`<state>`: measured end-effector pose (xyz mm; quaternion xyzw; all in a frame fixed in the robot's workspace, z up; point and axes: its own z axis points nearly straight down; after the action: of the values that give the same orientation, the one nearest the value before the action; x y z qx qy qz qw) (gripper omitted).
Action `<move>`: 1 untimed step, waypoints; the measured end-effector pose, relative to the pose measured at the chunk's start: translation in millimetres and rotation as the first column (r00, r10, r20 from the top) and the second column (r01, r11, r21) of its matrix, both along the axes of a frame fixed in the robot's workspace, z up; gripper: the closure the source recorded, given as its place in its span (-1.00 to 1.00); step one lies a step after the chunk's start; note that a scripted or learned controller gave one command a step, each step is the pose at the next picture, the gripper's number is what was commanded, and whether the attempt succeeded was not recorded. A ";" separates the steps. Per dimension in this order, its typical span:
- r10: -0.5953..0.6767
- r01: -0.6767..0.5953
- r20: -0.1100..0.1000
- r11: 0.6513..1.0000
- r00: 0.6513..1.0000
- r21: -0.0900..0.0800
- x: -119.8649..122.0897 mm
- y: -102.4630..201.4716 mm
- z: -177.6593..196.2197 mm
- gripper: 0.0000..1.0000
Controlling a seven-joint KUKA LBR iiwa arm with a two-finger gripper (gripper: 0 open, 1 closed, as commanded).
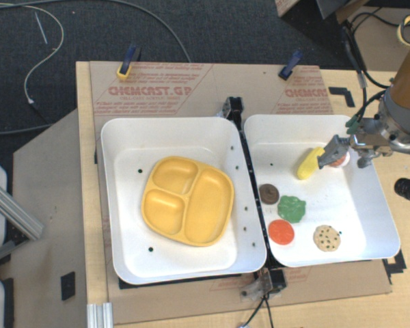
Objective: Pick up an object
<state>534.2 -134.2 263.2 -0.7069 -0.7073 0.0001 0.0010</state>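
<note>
Bench carries two shallow white bins side by side, held by blue clamps at the far edge. The left bin holds one large item, a yellow divided plate, lying flat near its middle.

The right bin holds the smaller pieces. The arm enters from the right, and the gripper stands over the far part of this bin. Two dark fingers show spread well apart, with a small reddish object between or just behind them; whether they touch it cannot be determined, and nothing is confirmed as held.

The yellow banana-shaped toy lies just beside the near finger, tilted, with its upper end close to that finger. In my judgement it is the likeliest target: apparently light moulded plastic, stiff, smooth and somewhat slippery, so a grasp across its narrow middle would serve better than one at the tapered ends.

Nearer the front lie a green lumpy toy, an orange disc, a speckled cookie and a brown round piece. The flat pieces would likely be hard to pinch from above.
</note>
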 end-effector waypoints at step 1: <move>0.000 0.000 -0.005 1.000 1.000 0.001 8.5 4.0 -55.0 -1.00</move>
<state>542.7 -130.2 208.2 -0.7069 -0.7073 0.0015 0.0035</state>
